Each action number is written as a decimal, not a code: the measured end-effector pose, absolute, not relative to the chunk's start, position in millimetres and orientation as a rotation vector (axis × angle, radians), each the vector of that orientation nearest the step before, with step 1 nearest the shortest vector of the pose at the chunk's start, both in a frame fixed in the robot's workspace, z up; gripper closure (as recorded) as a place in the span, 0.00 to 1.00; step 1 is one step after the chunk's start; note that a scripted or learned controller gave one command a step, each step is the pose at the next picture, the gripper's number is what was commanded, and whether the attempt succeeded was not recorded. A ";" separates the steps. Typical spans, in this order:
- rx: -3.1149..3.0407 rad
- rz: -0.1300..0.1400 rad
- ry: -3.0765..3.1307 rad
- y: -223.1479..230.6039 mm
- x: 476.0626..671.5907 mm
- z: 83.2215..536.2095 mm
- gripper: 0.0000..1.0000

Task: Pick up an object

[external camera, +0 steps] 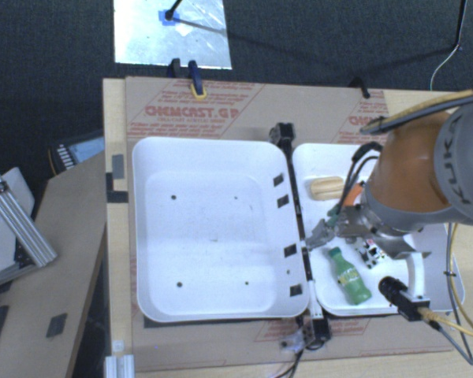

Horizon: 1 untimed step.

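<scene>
white plastic on the left: a shallow left bin (209,227) with nothing to pick in it. just right of the divider sits the right bin (319,157), and the work is in there. the gripper (325,233) hangs low over that bin near the divider, reaching in from the right under the grey and orange arm (414,176). whether its fingers are spread or closed i cannot tell. the likeliest target, a small green bottle (349,274), lies flat just below and slightly right of the gripper, apart from it, its long axis running from upper left, where the cap is, to lower right. it looks slim, clear green, with a pale label. a tan bread roll (326,187) lies above the gripper.
</scene>
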State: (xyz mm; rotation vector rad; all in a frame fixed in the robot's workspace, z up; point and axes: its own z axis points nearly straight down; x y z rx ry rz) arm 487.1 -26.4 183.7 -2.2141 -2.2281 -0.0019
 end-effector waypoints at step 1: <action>-2.230 -0.009 -2.227 -72.2 491.6 281.0 0.00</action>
